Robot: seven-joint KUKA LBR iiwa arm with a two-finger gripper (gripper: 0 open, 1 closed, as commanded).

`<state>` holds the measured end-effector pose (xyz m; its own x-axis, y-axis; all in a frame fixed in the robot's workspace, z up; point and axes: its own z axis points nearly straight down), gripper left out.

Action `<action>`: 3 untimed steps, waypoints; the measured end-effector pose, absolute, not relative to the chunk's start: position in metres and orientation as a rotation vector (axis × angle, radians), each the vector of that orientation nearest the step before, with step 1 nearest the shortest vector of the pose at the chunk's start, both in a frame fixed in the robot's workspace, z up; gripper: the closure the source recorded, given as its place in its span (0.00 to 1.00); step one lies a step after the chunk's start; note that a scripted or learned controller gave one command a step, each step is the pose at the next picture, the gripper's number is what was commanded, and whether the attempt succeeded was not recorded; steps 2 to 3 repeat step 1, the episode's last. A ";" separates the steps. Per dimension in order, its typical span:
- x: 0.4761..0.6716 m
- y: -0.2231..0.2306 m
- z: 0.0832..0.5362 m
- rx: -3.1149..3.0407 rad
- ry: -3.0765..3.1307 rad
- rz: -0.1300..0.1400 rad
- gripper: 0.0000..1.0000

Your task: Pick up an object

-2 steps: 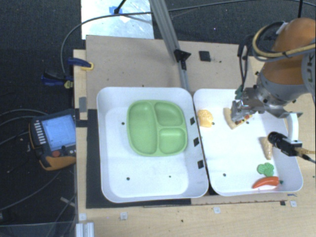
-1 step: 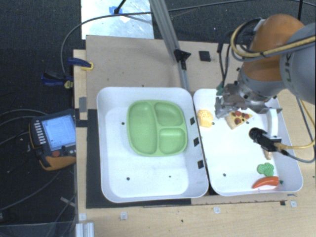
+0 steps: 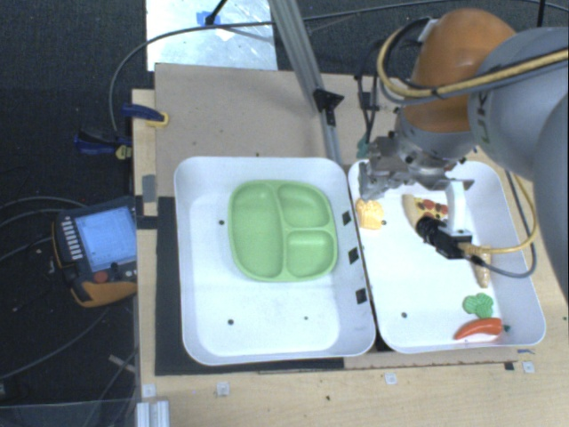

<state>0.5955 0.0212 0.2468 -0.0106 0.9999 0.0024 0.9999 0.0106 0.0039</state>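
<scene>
We see a small yellow object (image 3: 370, 213) in the right bin (image 3: 524, 327), close to its left wall, and it looks rather round, so we cannot name a long axis. It lies just below the gripper (image 3: 372, 185); whether the fingers are open or closed we cannot tell. The middle of this bin is free, while the green plate (image 3: 283, 230) sits in the left bin (image 3: 204, 327).

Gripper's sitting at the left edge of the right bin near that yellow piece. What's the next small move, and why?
Probably a short straight descent onto the yellow piece. The gripper sits just above it in the camera view, near the right bin's left wall, and nothing shows between its fingers. The pizza slice lies to the right, apart from it, so a vertical drop looks unlikely to disturb it.
</scene>
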 end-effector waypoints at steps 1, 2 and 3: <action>0.615 0.069 0.251 2.209 2.232 0.007 1.00; 0.615 0.069 0.251 2.209 2.232 0.007 1.00; 0.615 0.069 0.251 2.209 2.232 0.007 1.00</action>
